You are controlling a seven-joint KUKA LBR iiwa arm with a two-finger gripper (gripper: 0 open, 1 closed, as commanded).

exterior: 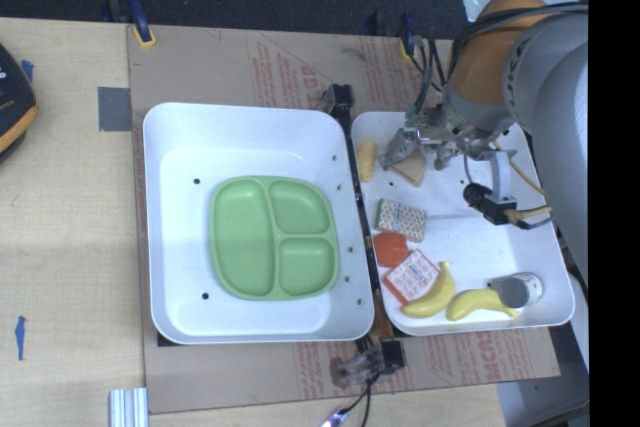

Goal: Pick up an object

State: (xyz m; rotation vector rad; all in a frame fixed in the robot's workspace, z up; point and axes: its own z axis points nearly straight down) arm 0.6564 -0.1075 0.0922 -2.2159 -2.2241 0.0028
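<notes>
Arm works the far end of the right bin (455, 323).
Gripper (408, 155) hangs over a tan wedge (409, 171); whether it grips cannot be told. 2 bananas (458, 295) lie near.

Two white bins (160, 215), smooth moulded plastic with soft sheen; green divided plate (272, 237), matt plastic. Brown cardboard sheet (250, 65), dull and printed, over pale wood-grain tabletop (60, 235). Yellow bananas (455, 300), glossy plastic look; tool (420, 145), bare grey metal; arm (550, 65), satin grey casing with glossy orange band.
</notes>
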